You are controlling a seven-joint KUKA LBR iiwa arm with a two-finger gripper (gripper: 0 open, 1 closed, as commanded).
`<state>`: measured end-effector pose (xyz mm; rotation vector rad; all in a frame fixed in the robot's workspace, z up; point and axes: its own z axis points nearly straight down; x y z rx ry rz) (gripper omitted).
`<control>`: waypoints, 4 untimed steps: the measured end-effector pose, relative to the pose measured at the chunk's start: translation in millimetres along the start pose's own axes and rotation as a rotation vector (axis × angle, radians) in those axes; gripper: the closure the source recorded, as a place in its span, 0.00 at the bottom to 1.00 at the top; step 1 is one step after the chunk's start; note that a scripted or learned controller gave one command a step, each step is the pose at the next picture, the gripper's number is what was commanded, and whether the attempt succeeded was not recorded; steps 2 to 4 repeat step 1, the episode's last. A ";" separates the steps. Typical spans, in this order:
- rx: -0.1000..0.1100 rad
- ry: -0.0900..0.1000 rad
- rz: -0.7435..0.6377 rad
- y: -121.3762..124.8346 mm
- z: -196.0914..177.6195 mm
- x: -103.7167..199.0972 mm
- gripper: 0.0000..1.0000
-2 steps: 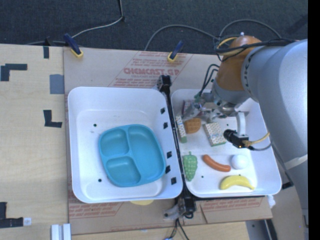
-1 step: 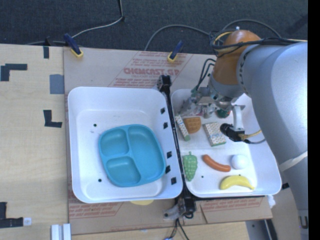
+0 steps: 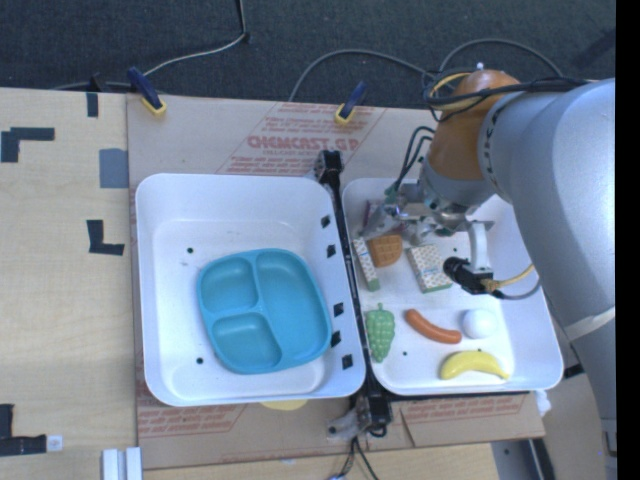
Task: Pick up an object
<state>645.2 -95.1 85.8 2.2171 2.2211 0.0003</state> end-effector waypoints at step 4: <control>0.002 0.000 0.000 -0.3 -8.8 0.0 1.00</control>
